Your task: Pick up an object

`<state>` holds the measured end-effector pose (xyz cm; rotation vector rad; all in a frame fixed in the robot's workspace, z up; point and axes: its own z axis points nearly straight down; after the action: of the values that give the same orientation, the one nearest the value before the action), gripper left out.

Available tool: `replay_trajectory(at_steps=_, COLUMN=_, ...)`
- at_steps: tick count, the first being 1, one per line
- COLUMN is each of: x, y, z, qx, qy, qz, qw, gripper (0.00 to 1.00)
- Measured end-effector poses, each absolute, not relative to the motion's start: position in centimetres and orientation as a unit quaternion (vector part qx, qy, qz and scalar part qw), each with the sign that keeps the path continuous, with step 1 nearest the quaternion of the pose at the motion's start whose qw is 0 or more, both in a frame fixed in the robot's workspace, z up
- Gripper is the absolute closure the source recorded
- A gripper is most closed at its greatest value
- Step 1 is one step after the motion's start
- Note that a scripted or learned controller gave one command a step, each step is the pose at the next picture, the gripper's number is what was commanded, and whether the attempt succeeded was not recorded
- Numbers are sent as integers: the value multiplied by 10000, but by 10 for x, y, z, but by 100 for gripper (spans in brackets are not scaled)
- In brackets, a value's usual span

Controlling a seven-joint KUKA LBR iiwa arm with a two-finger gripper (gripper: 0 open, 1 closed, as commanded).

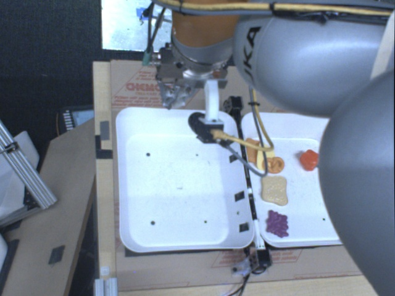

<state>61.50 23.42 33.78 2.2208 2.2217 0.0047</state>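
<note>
My gripper hangs over the far edge of the left bin, below the orange band of the arm. Nothing shows between it and the bin floor. The loose objects lie in the right bin: an orange-red piece near the middle, an orange ring-shaped piece beside the dividing rim, a beige slab below it, and a purple grape cluster at the near edge. All of them lie well to the right of my gripper.
The grey arm covers the upper right of the view and hides part of the right bin. Both bins rest on a cardboard sheet. An aluminium frame rail stands at the left, off the bench.
</note>
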Motion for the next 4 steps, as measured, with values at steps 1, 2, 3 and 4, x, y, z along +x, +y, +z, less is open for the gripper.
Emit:
replay_trajectory(at_steps=1, x=612, y=234, z=497, qx=7054, qy=7087, qz=92, qw=41, gripper=100)
replay_trajectory(at_steps=2, x=542, y=214, z=538, qx=7050, qy=7092, qz=22, qw=1, gripper=100)
replay_trajectory(at_steps=3, x=554, y=226, z=254, qx=7068, qy=7074, qz=-58, qw=-26, gripper=100)
replay_trajectory(at_steps=4, x=484, y=198, z=281, qx=7072, qy=7070, qz=-8, qw=-12, gripper=100)
